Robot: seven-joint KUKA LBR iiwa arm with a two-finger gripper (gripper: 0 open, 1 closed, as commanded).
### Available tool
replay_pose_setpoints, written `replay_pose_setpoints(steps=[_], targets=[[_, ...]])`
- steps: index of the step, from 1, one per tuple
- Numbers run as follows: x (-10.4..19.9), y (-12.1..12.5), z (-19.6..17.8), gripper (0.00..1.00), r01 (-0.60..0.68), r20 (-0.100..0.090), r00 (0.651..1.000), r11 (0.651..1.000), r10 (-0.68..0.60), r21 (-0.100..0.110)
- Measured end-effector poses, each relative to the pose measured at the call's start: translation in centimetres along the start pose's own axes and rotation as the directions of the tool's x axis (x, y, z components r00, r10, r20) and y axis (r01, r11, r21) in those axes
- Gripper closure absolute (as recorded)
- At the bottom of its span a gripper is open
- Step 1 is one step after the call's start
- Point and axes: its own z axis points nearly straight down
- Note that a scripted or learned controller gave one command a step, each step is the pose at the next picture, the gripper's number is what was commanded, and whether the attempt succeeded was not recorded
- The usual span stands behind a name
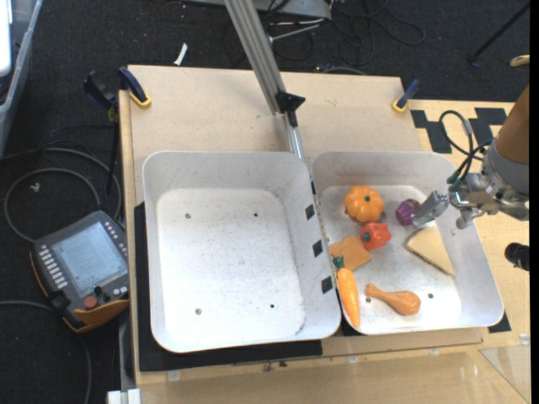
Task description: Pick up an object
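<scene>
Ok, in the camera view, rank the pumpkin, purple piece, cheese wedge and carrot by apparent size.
1. Carrot and cheese wedge: look alike overall, the carrot longer and thinner, so unranked.
2. Pumpkin.
3. Purple piece, smallest, partly hidden by the gripper.

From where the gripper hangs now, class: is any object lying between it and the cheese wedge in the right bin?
Nothing visible does. The gripper hangs just above and left of the cheese wedge, with bare bin floor between them. The purple object lies to the gripper's left, and the red pepper farther left, both off that path.
</scene>
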Motion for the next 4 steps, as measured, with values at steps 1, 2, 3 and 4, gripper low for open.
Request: replay_pose_setpoints(steps=[1, 2, 3, 4], targets=[[0.0, 0.1, -0.3, 0.00, 0.000, 0.001, 1.000, 1.000, 0.000, -0.004], [-0.7, 0.6, 4.7, 0.00, -0.002, 0.001, 1.000, 1.000, 0.002, 0.000], [-0.7, 1.0, 10.5, 0.00, -0.003, 0.009, 1.000, 1.000, 0.003, -0.012], [-0.8, 1.4, 10.6, 0.00, -0.002, 0.008, 1.000, 1.000, 0.002, -0.016]])
